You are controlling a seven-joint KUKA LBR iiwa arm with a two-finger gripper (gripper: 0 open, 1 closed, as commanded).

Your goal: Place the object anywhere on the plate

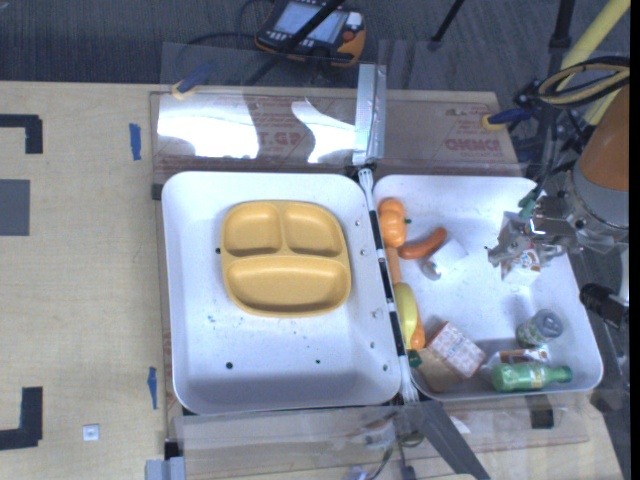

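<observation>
Camera view — gripper (pixel 520 248) right of the yellow plate (pixel 286 256), low in the right bin (pixel 480 193); grip state cannot be told | object unidentified among clutter | risk: empty grasp — nothing reaches plate.

no legible text, cardboard (pixel 470 133) print mirrored, blurred

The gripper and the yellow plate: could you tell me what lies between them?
In the camera view, between the gripper and the yellow plate lie a sausage, an orange carrot and the bins' adjoining walls.
</observation>
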